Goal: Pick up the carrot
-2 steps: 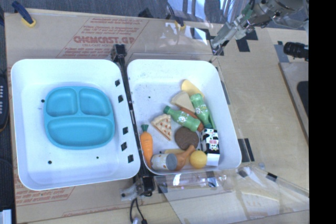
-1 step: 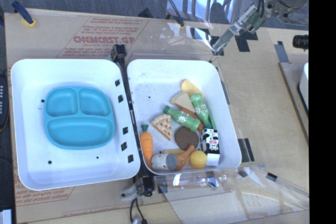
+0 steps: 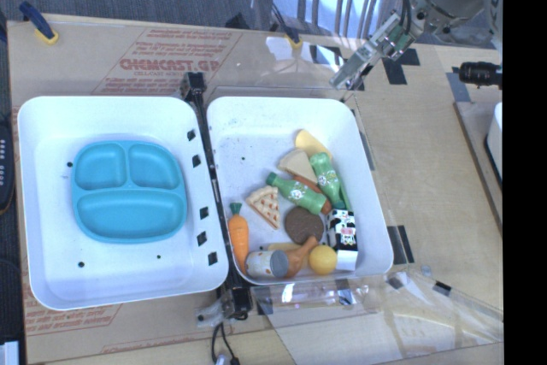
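1. From the overhead camera I see the gripper (image 3: 349, 74) hanging above the bench just past the right bin's (image 3: 256, 120) far rim; whether it is open or closed I cannot tell.
2. The carrot (image 3: 238, 240) lies against that bin's left wall near the front corner, well apart from the gripper.
3. A blue divided plate (image 3: 128, 188) sits in the left bin (image 3: 43, 184).
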Motion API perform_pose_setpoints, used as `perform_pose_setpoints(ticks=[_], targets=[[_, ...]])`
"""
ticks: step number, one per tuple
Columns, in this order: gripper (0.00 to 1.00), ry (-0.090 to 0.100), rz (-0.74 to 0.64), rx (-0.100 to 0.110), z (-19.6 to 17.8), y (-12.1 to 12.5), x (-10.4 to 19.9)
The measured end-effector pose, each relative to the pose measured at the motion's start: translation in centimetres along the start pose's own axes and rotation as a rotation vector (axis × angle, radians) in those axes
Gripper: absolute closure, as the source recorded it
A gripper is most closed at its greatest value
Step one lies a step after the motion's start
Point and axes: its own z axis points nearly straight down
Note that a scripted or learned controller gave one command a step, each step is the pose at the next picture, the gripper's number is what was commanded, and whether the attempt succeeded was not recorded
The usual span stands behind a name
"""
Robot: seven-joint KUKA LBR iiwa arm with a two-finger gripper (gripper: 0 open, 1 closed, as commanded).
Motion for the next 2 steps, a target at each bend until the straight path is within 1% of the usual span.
perform_pose_setpoints(ticks=[1,2], targets=[[0.00,-0.007,-0.192,-0.004,-1.1,-1.4,-1.9],[0.00,-0.015,0.042,-0.002,-13.1,-2.2,-1.7]])
